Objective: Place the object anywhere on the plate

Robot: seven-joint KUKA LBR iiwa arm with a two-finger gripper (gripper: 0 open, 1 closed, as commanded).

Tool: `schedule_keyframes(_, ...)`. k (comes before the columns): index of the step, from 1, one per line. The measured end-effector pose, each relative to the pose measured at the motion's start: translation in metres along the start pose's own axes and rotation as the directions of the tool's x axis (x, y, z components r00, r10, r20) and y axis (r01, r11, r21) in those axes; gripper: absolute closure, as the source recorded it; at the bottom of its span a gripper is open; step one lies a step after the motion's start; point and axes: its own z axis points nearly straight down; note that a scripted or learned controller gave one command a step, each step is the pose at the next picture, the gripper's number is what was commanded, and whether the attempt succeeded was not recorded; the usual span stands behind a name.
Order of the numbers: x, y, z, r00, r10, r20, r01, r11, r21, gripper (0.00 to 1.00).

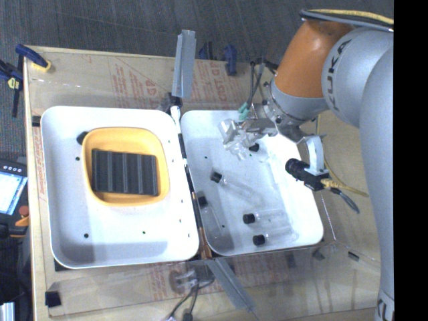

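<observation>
**Gripper low over far end of right bin, grip state unreadable**

- Nearest the camera: the front lip of the bench (pixel 100 283), cardboard-lined, carrying both white bins.
- Right bin (pixel 207 132), near half: several clear pieces with black caps lie loose on the floor. One cap (pixel 259 239) is close to the front wall and a second cap (pixel 249 217) sits just behind it. A third cap (pixel 216 177) lies further back toward the left wall, on the end of a clear tube. All are apart from the gripper.
- Left bin (pixel 67 233): the yellow plate (pixel 124 136) sits flat in the middle. A dark ribbed block (pixel 126 172) rests on it and covers most of the well.
- Far end of right bin: the gripper (pixel 239 138) is down near the floor, amid glare and clear plastic. Whether it is spread, closed or pinching anything cannot be told from this view.
- Which item is the task object isn't clear. Candidates are the clear pieces in the right bin and the block on the plate.
- Above that: the orange band (pixel 301 59) and the grey arm (pixel 354 112) come in from the right.
- Farthest: a blue clamp (pixel 231 57) on the bench's back edge.
</observation>
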Motion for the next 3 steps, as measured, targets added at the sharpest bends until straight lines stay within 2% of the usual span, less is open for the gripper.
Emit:
schedule_keyframes(1, 0.053, 0.051, 0.003, 0.979, -0.203, 0.0, 0.203, 0.979, 0.0, 1.0)
schedule_keyframes(2, 0.108, 0.06, 0.048, 0.919, -0.395, -0.001, 0.395, 0.919, 0.003, 1.0)
schedule_keyframes(3, 0.119, 0.024, 0.048, 0.874, -0.485, -0.002, 0.485, 0.874, 0.003, 1.0)
